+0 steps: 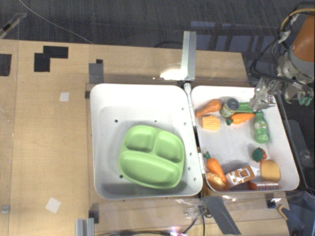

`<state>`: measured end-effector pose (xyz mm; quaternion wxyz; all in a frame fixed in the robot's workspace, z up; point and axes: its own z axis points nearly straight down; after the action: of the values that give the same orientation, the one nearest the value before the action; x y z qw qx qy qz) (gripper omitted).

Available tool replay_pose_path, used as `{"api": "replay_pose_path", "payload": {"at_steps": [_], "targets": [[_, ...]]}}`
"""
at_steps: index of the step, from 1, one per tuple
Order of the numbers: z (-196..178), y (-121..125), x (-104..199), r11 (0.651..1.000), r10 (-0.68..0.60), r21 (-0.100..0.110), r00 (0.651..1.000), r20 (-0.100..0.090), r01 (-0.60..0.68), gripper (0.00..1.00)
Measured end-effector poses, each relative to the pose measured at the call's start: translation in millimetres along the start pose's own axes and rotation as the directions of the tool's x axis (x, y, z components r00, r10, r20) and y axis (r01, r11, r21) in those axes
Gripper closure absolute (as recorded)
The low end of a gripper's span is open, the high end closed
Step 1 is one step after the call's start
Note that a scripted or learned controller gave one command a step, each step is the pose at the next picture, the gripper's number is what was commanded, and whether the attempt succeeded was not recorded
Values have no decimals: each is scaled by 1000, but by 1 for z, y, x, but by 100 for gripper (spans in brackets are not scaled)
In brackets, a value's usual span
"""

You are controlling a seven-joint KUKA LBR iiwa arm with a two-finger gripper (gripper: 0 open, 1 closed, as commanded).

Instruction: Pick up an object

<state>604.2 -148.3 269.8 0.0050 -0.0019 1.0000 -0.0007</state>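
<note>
At the right bin's far right corner: my gripper (262, 98) hangs low over the rim.
Claw state: I cannot tell from here.
Nearest item: a green bottle (260, 127) against the right bin's (241, 154) right wall.
Far edge of that bin: carrot (209, 107), corn (211, 123), a dark round jar (229, 105).
Near edge: another carrot (215, 167), a carton (241, 175), a tan bread roll (269, 170).
Left bin (106, 132): I see a green divided plate (152, 155) toward its near edge.
</note>
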Motion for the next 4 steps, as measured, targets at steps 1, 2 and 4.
{"api": "replay_pose_path", "payload": {"at_steps": [1,2,4], "targets": [[169,3,48,997,-75,-3,997,-9,75,0],[180,23,-30,995,-96,0,995,5,96,0],[167,36,-66,963,-268,1,963,-2,268,100]]}}
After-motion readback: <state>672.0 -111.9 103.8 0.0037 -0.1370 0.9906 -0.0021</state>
